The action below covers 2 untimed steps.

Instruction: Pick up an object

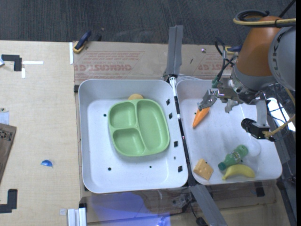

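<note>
Two white bins are recorded side by side on the bench. The left bin (89, 140) holds a green divided plate (139, 127), with a small yellow item (135, 97) just showing at the plate's far edge. The right bin (268, 171) holds an orange carrot (200, 117) toward its far left, a yellow cheese wedge (203, 169) at its near left, and a green bottle (233, 157) touching a banana (239, 172) at the near side.

Step in hand, as judged: the grasp itself, or the start of the lift. The gripper (219, 101) is placed over the far part of the right bin, with the carrot's upper end seen at its left finger (207, 100). Contact there appears likely, but the carrot is not seen to be enclosed between both fingers, so a hold is not claimed.

Claw state: the two fingers are seen spread apart, with a clear gap between them.

Next move, as judged: the fingers must be brought together squarely on the carrot's thick end before any raising, since a tapered, tilted body is liable to slip out sideways.
</note>
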### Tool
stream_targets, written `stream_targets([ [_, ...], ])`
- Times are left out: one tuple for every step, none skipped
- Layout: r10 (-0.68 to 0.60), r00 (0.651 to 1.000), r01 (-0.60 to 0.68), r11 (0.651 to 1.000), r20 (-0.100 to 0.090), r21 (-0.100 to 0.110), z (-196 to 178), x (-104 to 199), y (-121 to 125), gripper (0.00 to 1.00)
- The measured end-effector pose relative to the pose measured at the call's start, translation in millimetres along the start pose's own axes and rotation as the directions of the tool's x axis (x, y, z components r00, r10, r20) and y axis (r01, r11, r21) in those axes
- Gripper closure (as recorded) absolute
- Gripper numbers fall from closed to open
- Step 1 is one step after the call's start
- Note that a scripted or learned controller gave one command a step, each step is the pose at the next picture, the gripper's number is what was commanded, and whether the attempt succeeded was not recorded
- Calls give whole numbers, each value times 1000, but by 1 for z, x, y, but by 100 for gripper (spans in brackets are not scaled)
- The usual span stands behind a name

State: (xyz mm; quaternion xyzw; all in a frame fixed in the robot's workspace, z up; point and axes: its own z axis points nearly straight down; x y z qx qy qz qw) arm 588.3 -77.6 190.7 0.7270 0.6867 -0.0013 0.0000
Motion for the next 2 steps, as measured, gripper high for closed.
stream_targets([
  [-91,996,91,996,1,-2,-1,-11,18,0],
  [-183,983,183,983,-1,1,39,-32,0,0],
])
